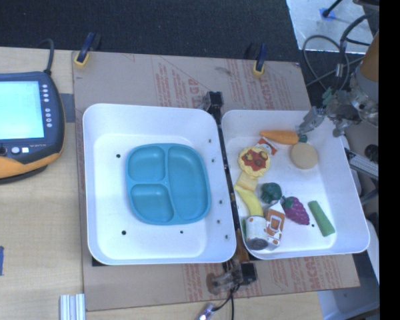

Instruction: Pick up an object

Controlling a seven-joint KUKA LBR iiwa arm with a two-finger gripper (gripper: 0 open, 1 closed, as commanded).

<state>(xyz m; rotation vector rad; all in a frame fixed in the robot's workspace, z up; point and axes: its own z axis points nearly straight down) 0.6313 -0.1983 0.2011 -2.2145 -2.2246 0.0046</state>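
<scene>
While my gripper (pixel 318 117) hung over the right bin's (pixel 343 242) top-right corner, I couldn't tell if it was open or closed, and saw nothing held. Carrot (pixel 280 137) lay just beside it near the top edge, w/ a beige round piece (pixel 304 156) below that. Pizza slice (pixel 254 160) and banana (pixel 249 199) sat along the left wall; grapes (pixel 295 209) and green block (pixel 321 218) sat twd the bottom-right. Left bin (pixel 100 239) carried a blue divided plate (pixel 167 183), centered.

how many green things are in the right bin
2. A green stick lies near the right bin's front right corner; a dark green lump sits mid-bin beside the banana. Others could hide underneath.
</scene>
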